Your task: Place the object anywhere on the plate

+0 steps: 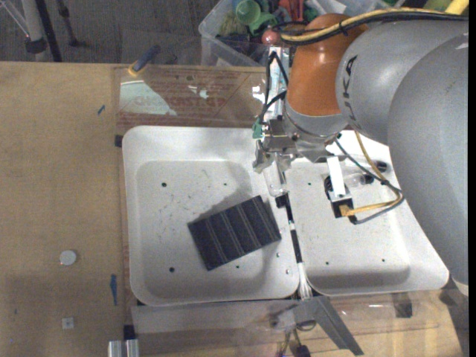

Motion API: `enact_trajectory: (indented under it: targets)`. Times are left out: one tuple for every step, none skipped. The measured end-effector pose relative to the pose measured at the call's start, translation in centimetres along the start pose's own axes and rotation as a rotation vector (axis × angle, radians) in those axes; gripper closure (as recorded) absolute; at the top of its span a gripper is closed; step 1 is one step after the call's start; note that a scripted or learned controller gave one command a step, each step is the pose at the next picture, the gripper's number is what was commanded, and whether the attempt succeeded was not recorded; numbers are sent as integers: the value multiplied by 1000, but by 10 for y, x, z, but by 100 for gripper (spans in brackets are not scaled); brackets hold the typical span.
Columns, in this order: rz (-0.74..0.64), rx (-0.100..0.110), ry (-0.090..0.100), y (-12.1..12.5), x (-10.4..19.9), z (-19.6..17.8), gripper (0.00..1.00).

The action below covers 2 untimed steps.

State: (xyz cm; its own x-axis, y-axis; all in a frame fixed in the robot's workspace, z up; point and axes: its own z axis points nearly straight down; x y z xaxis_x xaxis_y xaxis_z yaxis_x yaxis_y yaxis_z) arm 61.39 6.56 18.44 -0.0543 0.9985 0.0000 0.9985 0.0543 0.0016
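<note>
The dark ribbed plate (234, 233) lies in the left bin (149, 155), long axis slanting up to the right. The gripper (277, 175) hangs just up-right of it (no object visible; its grip state I cannot tell).

A dark, nearly black ridged slab (234, 232) (ribbed in parallel grooves) lies in the white left bin (149, 199); above that bin's right edge, the grey arm's orange band (320, 65).
</note>
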Motion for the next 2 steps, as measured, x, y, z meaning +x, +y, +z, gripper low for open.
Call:
enact_trajectory:
  targets:
    - [-89,-1,-1,43,59,-15,100]
    - [-189,-2,0,60,143,-33,100]
